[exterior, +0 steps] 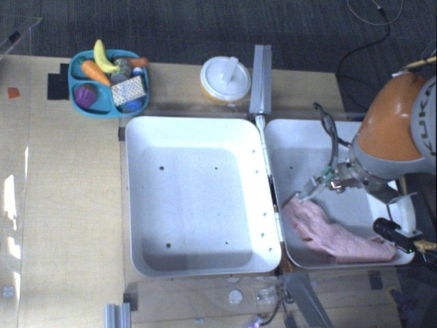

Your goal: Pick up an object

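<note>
Nearest the camera, a pale wooden bench [61, 217] is seen, bearing two shallow white bins side by side. In the near part of the right bin [300, 132], a crumpled pink cloth [334, 236] is laid along the front wall, stretched from the bin's left side toward its right corner.

Just beyond the cloth's left end, the gripper [315, 185] is lowered into the right bin, angled down and to the left. Its tip is placed just beside the cloth's far left corner. Whether the two are touching cannot be told, and whether the gripper is open or closed cannot be told either. No part of the cloth is seen lifted.

Behind the gripper, the arm [392, 125] is reached in from the right, with its orange band rounded above grey casing. Dark lettering [430, 130] on the casing is cut off at the frame edge and cannot be read.

The left bin [191, 190] is shown with a bare white floor marked by a few small dark dots.

Farther back, a grey metal bar [260, 80] is set upright between the bins' far corners. A white lidded cup [225, 79] is placed just to its left. At the bench's far left, a blue tray [102, 113] is filled with toy food: a banana [102, 58], a carrot [94, 72], a purple piece [85, 96] and a speckled block [130, 87]. A black patch [58, 85] is fixed beside the tray, and a small orange tag [13, 93] farther left; no writing on them can be made out.

Farthest off, a thin cable [372, 9] is looped on dark carpet.
</note>
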